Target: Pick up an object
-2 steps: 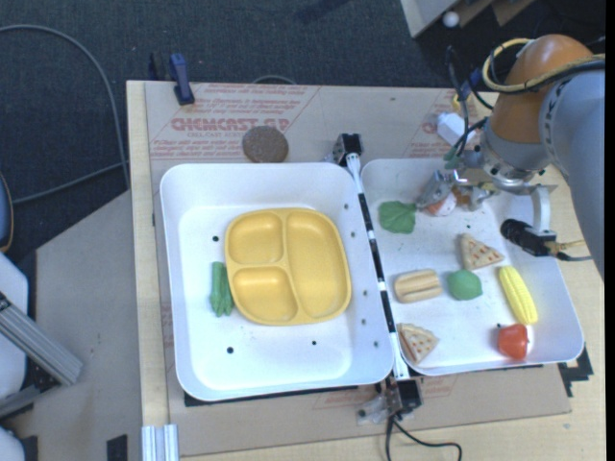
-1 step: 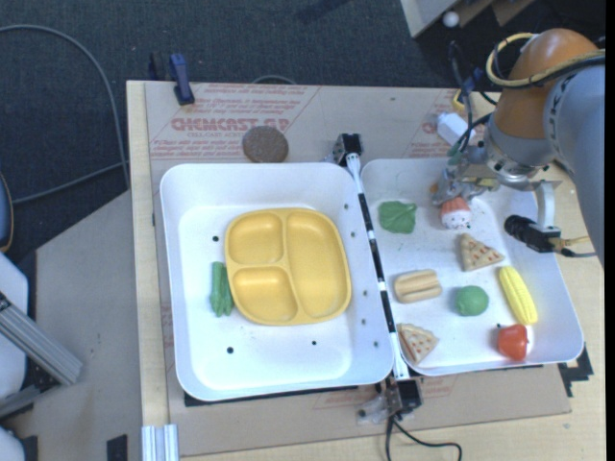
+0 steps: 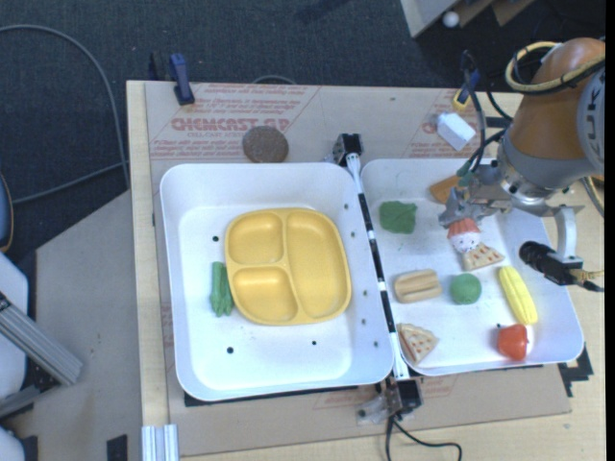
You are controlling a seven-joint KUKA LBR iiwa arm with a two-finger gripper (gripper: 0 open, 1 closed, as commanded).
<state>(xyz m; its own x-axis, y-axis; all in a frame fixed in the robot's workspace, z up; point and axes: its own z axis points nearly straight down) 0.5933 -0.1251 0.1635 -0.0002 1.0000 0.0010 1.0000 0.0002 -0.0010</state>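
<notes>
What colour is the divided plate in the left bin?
Yellow: the three-compartment plastic plate shows plainly in the camera view.

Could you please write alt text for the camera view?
The robot hand hovers over the right bin, just above a small red-and-white toy among assorted toy foods. The left bin holds a yellow divided plate with a green pea pod beside it.
</notes>
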